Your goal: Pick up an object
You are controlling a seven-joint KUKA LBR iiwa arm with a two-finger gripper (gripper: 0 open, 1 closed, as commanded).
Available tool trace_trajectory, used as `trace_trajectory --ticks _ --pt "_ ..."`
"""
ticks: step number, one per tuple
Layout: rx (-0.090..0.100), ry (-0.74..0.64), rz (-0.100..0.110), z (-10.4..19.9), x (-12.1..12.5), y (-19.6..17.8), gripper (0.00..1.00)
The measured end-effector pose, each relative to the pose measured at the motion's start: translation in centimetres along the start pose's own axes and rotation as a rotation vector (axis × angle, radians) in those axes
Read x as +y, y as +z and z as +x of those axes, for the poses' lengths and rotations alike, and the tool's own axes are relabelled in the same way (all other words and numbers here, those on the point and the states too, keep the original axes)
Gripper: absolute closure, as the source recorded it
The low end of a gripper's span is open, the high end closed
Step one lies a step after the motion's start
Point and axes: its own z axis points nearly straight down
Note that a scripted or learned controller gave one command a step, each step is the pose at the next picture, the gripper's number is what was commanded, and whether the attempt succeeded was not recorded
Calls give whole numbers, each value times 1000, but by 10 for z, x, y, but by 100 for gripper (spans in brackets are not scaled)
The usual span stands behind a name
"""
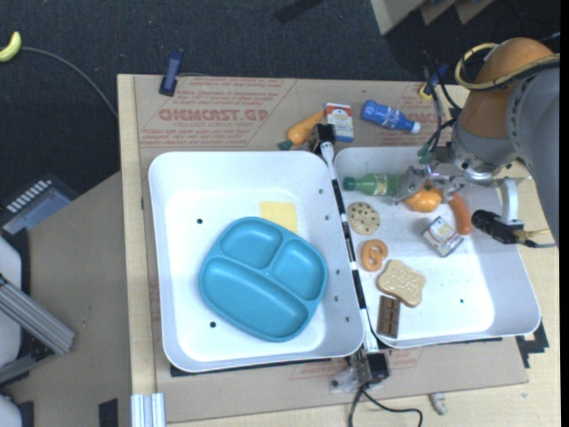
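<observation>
Orange toy fruit (424,201) sits in the right bin (498,314), toward its far side, with the gripper (425,181) low directly over it. Whether anything is clamped cannot be told: the wrist hides the tips.

Left to right from that fruit:
- Well left, in the left bin (178,194): blue divided plate (261,277), yellow cheese slice (279,213) at its far edge.
- Nearer left: green bottle (373,184) lying just beside the gripper; cookie (363,216), pretzel (373,255), toast slice (401,282) and chocolate bar (388,315) trailing toward the near edge.
- Just right: sausage (460,213), then a small silvery packet (442,235) below it.
- Beyond the bins on the surface (213,114): carrot (304,129), small carton (339,121), blue bottle (389,116).

Judgement: approach or closing stage. The fruit is round and likely slippery; the grip should sit across its widest part, centred. Green bottle and sausage crowd both sides, so the descent should be straight, the lift vertical. Risk: fruit rolling out sideways.
</observation>
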Motion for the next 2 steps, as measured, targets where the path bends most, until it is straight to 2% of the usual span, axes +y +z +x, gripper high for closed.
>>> trace_trajectory --ticks 1,2 --pt "-2 3 3 -1 -1 -9 100" --pt "-7 11 12 31 3 3 100"
